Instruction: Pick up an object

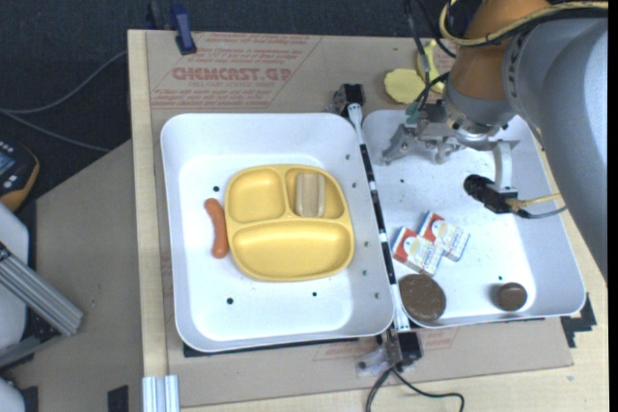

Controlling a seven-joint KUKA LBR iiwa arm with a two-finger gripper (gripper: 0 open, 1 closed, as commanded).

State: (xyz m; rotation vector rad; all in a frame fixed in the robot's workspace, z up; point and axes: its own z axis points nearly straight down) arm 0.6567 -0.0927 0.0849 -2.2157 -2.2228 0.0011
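My gripper [417, 150] hangs over the far left corner of the right bin [541, 304], open, with nothing between its grey fingers. Nearer the front of that bin lie red and white packets [431, 244], a flat brown disc [422, 296] and a small brown round piece [510, 295]. The left bin [193, 304] bears a yellow divided plate [288, 241] with a tan piece [309, 193] in its far right compartment. An orange sausage [217, 227] lies just left of the plate.
A yellow object [400, 84] sits on the bench behind the right bin, close to the wrist. A blue clamp [182, 29] stands at the board's far left corner. The two bins meet at a ridge [377, 207].
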